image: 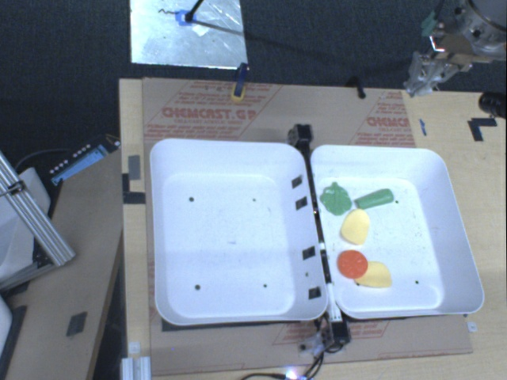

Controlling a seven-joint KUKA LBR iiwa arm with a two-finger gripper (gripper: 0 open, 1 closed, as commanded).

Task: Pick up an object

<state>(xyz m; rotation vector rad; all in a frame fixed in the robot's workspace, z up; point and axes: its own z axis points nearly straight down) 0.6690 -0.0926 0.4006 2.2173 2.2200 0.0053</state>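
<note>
The right bin (444, 212) holds several small objects: a green rounded piece (335, 199), a green cylinder (374, 199), a yellow oval piece (356, 227), a red-orange disc (352, 264) and a yellow piece (377, 275) beside the disc. My gripper (421, 80) hangs high at the upper right, beyond the far edge of the right bin and well away from the objects. Nothing shows between its fingers.
The left bin (230, 228) sits beside the right one, joined by a black hinge strip (313, 220). Both rest on a brown cardboard sheet (206, 109). A shiny metal plate (188, 20) lies at the back left. An aluminium frame (32, 220) stands at the left.
</note>
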